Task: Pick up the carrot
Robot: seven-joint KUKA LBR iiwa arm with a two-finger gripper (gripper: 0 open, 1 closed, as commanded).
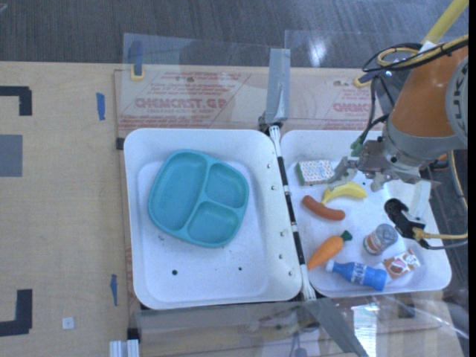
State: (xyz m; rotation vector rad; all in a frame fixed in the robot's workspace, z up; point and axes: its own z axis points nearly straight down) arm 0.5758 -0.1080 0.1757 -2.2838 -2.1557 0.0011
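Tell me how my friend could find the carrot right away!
Look in the right bin, the one crowded with toy food. Near its front, just left of the blue bottle and below the sausage, lies the carrot. It is the only orange thing there, pointed at one end with a little green top at the other.

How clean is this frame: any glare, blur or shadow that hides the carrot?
Camera view: glare streaks on the clear panels behind the bins; even overhead light, soft shadows; the carrot is sharp and unshadowed in the right bin; the gripper looks slightly soft above the banana.
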